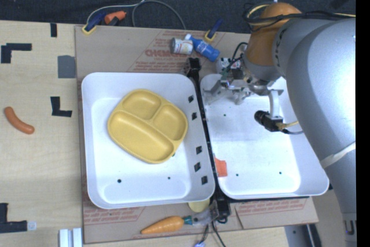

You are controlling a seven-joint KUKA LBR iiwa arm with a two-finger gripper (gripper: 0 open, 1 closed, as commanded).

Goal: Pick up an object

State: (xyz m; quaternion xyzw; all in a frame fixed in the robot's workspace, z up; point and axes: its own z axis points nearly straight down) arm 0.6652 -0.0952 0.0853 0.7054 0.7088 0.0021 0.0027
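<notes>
A yellow divided plate [148, 125] lies in the left white bin [98, 182]. In the right white bin [289, 182], a small orange-red piece [221, 168] rests against the left wall near the front. My gripper [230, 88] hangs over the back left part of the right bin, below the orange band [267, 37] of the wrist. It is well behind the orange-red piece and right of the plate. Nothing is visibly held in it.
Outside the bins, a blue and white bottle [196, 46] lies on the cardboard behind them. A carrot [165, 224] lies in front, and a sausage [18, 120] sits far left on the bench. A divider with black clips [199, 124] separates the bins.
</notes>
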